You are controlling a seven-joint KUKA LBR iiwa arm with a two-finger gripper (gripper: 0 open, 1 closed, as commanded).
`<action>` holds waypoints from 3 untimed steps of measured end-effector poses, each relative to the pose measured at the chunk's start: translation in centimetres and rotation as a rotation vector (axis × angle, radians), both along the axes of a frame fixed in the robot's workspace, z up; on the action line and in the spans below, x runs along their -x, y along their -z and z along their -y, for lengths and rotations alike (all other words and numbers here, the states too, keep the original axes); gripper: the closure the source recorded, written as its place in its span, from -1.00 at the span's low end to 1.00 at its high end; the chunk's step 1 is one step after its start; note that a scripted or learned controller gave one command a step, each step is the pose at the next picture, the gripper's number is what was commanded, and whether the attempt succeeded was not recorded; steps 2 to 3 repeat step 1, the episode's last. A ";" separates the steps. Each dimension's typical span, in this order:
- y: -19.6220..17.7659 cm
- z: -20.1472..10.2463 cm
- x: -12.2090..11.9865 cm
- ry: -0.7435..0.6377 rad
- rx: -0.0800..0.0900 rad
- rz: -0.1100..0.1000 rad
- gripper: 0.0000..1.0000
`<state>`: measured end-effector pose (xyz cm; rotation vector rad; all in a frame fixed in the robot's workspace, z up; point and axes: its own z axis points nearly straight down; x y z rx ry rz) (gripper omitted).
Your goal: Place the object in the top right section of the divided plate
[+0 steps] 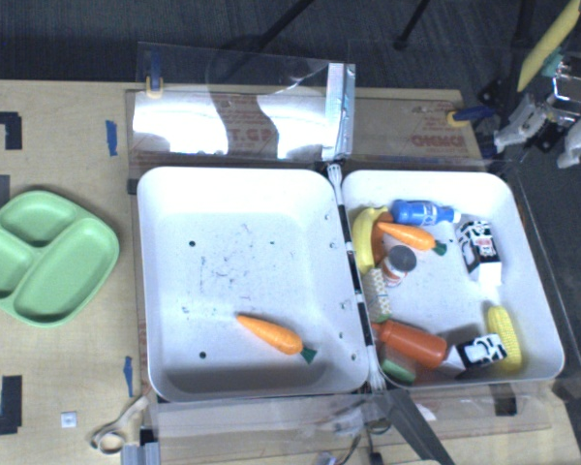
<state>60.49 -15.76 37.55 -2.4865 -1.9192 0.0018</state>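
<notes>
1. Camera view: the green plate (46,257) sits on the bench (68,376), left of both bins and apart from them.
2. A carrot (269,334) lies alone in the left bin (174,201), near its front wall.
3. The gripper (542,129) is beyond the right bin's (533,289) far corner; whether it is open or closed cannot be told.
</notes>
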 end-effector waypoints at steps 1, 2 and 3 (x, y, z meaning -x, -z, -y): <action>-4.1 3.1 1.7 -0.206 0.002 0.005 -1.00; -4.1 3.1 1.7 -0.206 0.002 0.005 -1.00; -4.1 3.1 1.7 -0.206 0.002 0.005 -1.00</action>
